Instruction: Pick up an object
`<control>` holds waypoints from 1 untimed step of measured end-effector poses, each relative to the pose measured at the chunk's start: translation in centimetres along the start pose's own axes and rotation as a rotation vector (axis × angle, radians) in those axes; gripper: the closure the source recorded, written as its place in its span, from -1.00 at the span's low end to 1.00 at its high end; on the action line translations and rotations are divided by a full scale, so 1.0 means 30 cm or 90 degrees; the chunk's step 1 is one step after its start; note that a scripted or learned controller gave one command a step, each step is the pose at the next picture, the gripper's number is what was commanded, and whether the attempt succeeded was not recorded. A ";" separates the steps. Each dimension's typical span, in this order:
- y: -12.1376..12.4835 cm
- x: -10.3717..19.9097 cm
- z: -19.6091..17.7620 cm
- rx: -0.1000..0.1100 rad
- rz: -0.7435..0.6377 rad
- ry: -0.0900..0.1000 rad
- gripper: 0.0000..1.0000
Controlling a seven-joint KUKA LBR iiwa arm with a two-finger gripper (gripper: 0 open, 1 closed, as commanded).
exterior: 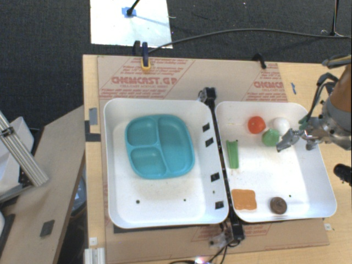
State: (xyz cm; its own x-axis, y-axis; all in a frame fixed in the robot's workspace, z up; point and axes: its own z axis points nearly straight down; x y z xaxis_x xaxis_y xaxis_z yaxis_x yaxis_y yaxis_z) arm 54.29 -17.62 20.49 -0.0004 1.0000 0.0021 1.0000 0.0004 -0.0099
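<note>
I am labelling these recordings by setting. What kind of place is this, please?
Probably a robotics lab test bench, not a home. Two white bins sit clamped on a protective sheet printed CHEMCAST, a robot arm's gripper reaches in, and toy-like items such as a teal divided plate lie inside.

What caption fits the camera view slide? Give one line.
Gripper poised beside green ball in right bin; teal tray in left bin.

Your arm (342, 100) comes in from the right edge, grey, with its wrist angled down and leftward. Your gripper (288, 141) points left at a slant, its fingers too blurred to judge.
</note>
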 end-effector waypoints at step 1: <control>0.009 0.001 -0.020 -0.007 -0.002 -0.002 -1.00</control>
State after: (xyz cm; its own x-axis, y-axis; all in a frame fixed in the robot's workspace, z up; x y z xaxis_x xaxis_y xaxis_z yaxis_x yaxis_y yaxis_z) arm 54.57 -17.59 21.07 -0.0033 1.0000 -0.0003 1.0000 0.0033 0.0011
